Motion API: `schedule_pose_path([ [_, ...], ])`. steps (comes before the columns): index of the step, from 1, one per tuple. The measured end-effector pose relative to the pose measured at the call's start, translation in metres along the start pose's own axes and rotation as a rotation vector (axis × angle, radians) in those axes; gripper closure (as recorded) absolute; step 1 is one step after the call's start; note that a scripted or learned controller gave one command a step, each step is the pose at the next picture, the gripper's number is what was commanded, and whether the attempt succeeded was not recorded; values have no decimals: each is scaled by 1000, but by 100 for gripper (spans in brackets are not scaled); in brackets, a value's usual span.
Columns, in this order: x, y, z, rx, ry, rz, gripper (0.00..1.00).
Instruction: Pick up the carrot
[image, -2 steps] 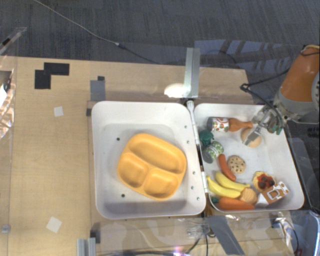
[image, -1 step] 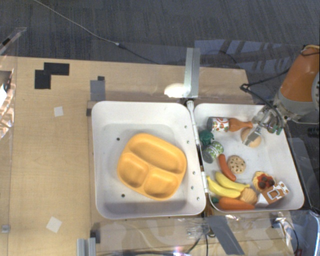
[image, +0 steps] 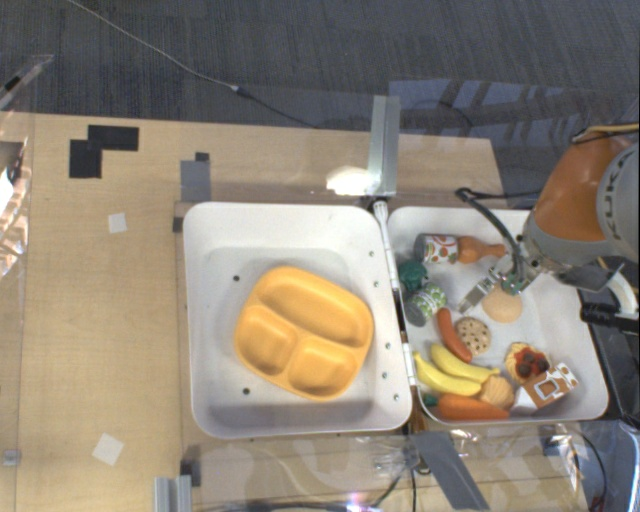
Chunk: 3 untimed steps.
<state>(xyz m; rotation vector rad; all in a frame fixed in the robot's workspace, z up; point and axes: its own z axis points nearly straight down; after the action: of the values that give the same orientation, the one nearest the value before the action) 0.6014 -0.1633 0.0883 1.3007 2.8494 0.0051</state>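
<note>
Right bin (image: 590, 405): can (image: 438, 249) label unreadable

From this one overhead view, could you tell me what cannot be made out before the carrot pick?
- Gripper: too small to tell how the fingers stand.
- Carrot: its right end is hidden under the round cracker.
- Arm: cut off by the right edge.
- Can: label too small to read.

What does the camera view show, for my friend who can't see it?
A robot gripper hovers over the right bin, which holds toy food: a carrot at the front, bananas and a cookie. The left bin holds a yellow divided plate.
</note>
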Motion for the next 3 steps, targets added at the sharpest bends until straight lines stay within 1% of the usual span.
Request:
schedule_pose_path([
  [1, -38, 0, -17, 1, -2, 254, 0],
  [2, 15, -51, -1, 0, -3, 372, 0],
  [3, 4, 1, 0, -2, -1, 338, 0],
])
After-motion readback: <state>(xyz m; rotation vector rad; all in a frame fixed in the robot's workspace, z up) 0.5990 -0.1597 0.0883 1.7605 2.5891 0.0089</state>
